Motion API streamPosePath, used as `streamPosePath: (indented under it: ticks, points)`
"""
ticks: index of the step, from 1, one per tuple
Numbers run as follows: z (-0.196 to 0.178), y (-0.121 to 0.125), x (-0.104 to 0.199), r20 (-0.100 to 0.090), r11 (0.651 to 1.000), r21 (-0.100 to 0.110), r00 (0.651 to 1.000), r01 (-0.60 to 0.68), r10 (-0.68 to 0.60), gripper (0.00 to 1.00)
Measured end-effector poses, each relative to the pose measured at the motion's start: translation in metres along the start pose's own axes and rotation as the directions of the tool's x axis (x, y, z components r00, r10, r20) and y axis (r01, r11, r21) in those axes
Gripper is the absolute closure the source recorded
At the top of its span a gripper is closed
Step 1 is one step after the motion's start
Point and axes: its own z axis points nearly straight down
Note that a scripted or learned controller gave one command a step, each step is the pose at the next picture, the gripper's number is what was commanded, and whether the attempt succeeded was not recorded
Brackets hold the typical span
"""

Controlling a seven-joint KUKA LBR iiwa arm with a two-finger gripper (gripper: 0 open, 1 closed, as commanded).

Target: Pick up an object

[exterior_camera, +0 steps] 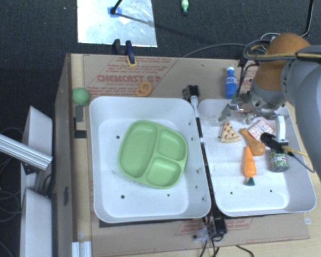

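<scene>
Closest to us is the front rim of the right bin (267,210). Next to it is the left bin (104,197). A green plate (152,154) with three parts lies in the left bin, turned a bit.

Some things are hard to see. The big grey arm (305,95) is cut off at the side of the picture. It covers the far right part of the right bin, so I cannot tell what is under it. A red and white checked packet (260,127) peeks out from under the arm. A long orange-brown thing (253,142) lies just beside it, and I cannot tell what it is. A little jar (279,163) near the right wall is blurry, with something green inside.

A toy pizza slice (229,133) lies near the far left corner of the right bin. A toy carrot (249,165) lies in the middle, with its green end toward us.

The gripper (232,110) is at that far left corner, just behind the pizza slice. It is small, grey and shiny. I cannot tell if it is open or closed, or if it touches anything.

Behind the bins a blue bottle (231,82) stands on the bench (166,71). A green ball (80,96) sits by the left bin's far corner.
</scene>
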Motion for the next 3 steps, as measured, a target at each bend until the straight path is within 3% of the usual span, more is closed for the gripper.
streamPosePath:
  ticks: [3]
  points:
    - [0.000, 0.000, 0.012, 0.000, 1.000, 0.001, 1.000, 0.003, -0.003, 0.00]
